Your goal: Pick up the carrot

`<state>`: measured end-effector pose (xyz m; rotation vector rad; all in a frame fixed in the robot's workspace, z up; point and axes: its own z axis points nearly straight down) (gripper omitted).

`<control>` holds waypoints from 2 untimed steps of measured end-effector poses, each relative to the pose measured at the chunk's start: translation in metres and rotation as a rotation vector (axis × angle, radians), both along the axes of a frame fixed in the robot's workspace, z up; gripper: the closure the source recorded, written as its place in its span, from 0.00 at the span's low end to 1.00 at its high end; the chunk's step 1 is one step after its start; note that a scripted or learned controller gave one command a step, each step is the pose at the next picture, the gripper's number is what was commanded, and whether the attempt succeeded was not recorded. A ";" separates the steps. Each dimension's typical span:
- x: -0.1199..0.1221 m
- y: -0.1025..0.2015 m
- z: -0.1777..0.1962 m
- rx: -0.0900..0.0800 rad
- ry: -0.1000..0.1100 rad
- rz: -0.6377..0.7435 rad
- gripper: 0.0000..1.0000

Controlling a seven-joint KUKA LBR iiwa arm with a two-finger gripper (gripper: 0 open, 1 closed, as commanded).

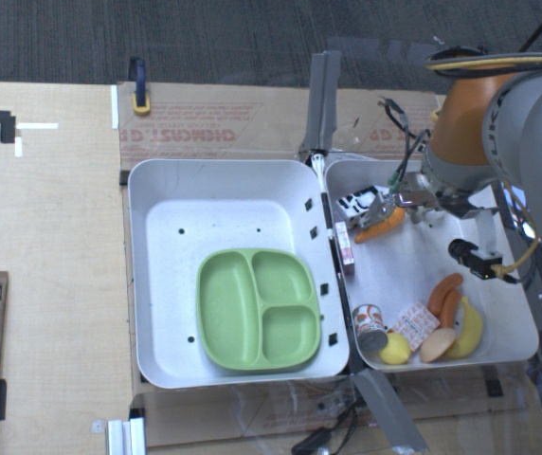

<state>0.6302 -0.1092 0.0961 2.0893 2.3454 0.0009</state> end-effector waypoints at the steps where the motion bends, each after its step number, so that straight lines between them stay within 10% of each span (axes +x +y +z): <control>1: -0.001 -0.001 0.004 -0.001 0.009 0.002 1.00; 2: -0.065 -0.002 0.175 -0.002 0.006 0.059 1.00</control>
